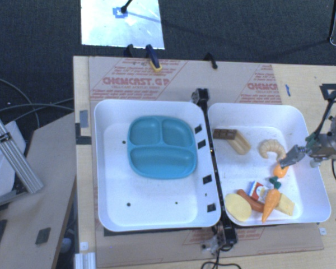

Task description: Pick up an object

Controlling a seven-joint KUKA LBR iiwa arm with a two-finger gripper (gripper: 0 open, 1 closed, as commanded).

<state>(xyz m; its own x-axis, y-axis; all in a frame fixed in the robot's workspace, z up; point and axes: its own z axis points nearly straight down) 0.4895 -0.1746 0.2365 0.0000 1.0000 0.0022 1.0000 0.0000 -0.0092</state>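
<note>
Jaws [287,160] just above small orange piece [280,171], right bin [302,116]; open/closed unclear.

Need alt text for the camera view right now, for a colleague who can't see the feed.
The gripper reaches from the right into the right bin, low over a small orange piece beside a croissant. Toy foods fill that bin, including a carrot and hot dog. The left bin holds a blue divided plate.

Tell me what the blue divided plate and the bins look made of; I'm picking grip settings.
Blue divided plate: likely molded plastic, matte, uniform colour with soft rounded ridges. Left bin and right bin: seemingly smooth white plastic, slight sheen, rounded corners.
</note>
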